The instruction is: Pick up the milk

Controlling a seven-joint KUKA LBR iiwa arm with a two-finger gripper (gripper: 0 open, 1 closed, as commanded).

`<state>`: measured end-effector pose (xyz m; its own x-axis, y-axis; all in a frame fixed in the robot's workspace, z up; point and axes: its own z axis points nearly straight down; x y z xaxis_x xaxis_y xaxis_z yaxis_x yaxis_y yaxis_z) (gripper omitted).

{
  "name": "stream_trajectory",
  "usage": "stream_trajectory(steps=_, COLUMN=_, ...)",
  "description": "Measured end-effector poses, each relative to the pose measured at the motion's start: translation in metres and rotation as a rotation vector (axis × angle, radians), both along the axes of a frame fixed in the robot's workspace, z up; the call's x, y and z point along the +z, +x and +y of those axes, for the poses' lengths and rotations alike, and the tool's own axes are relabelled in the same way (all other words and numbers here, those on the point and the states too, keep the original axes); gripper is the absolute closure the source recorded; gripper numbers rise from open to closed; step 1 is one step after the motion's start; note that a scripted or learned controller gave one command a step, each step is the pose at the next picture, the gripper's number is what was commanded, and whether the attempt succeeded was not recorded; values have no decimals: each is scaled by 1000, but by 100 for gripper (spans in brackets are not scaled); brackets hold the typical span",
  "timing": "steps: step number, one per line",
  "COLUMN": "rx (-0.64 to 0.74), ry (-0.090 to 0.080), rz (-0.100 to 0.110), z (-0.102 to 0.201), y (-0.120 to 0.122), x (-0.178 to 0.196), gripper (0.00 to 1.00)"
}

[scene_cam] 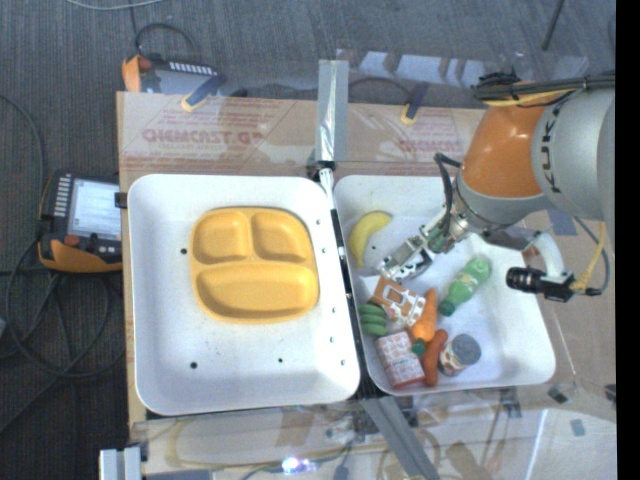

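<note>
In the right bin: clutter of toy food, listed below
Milk (400,358): small red and white carton, lying near the bin's front edge, towards its front-left corner, touching a carrot on its right side
Tool (408,259): hanging low over the left-centre of the right bin (520,368), just behind a patterned orange and white box; opening of the grip impossible to judge from this angle, nothing seen clamped in it
Arm (520,158): grey with orange band, reaching in from the right over the bin's back-right corner
Banana (368,232): yellow, near the bin's back-left corner, just left of the tool
Patterned box (399,299): orange and white, tilted, left of centre, between tool and milk
Green item (372,318): ribbed, against the bin's left wall, just beside the patterned box
Green bottle (464,285): slanted, at the middle of the bin, right of the tool
Carrots: one (427,315) slanted at centre, another (434,356) nearer the front edge beside the milk
Round tin (464,350): grey top, near the front edge, right of the carrots
Left bin (160,368): white, carrying a yellow divided tray (256,264) at its centre, slightly towards the back edge
Surface (230,133): cardboard sheet showing behind both bins
</note>
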<state>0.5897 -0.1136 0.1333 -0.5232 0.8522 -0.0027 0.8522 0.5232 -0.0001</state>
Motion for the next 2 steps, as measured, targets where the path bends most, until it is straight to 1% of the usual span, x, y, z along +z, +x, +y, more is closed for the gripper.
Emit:
stream_trajectory(steps=1, rx=35, ry=-13, rz=-44, z=0, y=0, x=-17, gripper=0)
stream_trajectory(steps=2, rx=-58, ry=-5, rz=-62, z=-1, y=-3, x=-22, gripper=0)
